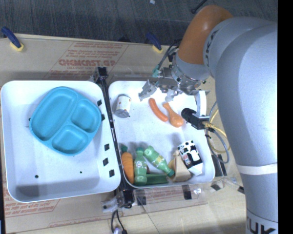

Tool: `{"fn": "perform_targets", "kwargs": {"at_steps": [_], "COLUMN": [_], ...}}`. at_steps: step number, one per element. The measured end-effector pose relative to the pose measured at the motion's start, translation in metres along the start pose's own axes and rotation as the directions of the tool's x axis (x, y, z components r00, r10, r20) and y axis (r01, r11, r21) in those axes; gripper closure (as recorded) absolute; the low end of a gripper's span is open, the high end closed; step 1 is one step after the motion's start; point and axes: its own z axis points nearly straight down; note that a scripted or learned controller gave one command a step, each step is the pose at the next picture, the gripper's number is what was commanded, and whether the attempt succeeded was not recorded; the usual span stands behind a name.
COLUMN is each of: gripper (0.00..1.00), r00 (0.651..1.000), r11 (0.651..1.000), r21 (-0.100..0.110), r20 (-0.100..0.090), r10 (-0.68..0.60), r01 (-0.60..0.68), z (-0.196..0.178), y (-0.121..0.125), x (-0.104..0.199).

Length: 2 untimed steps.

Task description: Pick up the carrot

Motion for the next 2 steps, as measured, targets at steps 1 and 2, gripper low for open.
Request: {"fn": "perform_targets", "kwargs": {"at_steps": [1,2], "gripper": [0.00,0.00], "r00": [0.956,0.980], "r11": [0.956,0.980], "r21": [0.003,0.005], "r20": [-0.003,-0.003], "r10": [-0.293,-0.201], "r01": [0.293,0.201], "z": [0.057,0.054], "y": [-0.023,-0.034], "x": [-0.041,-0.009]}}
